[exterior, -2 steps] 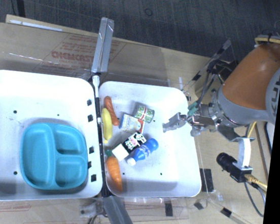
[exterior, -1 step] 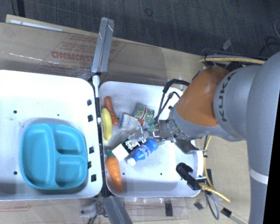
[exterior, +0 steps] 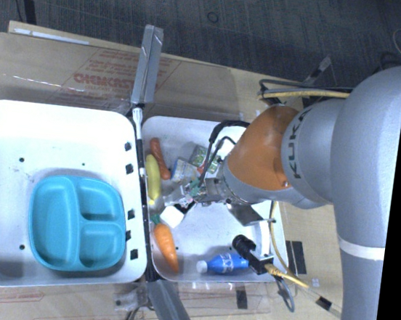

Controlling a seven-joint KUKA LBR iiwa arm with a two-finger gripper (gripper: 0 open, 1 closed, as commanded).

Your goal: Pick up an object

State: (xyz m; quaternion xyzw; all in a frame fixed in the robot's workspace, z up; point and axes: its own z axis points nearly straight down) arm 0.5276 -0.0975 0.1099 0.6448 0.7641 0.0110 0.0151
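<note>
Camera view is showing the gripper (exterior: 195,186) hanging low over the right bin (exterior: 210,226), at the edge of a crowded cluster against that bin's left wall. The wrist and cabling are hiding its tip, so I cannot tell whether it is wide or narrow, and nothing is visibly sitting in it.

The likely candidates are lying just beside it: a yellow piece (exterior: 153,175) along the wall, a small white block (exterior: 172,216) below it, and a crumpled packet (exterior: 185,168) close above. A reddish carrot (exterior: 159,152) is lying further up. An orange piece (exterior: 166,245) and a blue bottle (exterior: 227,264) are resting near the front wall, apart from the gripper.

The main risk is coming from that crowding. A close here is likely to be catching two things at once, or pinching only the packet's edge, which would probably be slipping free on the lift. The yellow piece is pressing against the wall, so a descent there may be jamming on the rim instead of straddling it. The rounded bottle could be rolling away if nudged. The left bin (exterior: 42,135), carrying a blue tray (exterior: 75,223), is lying well apart from all this.
</note>
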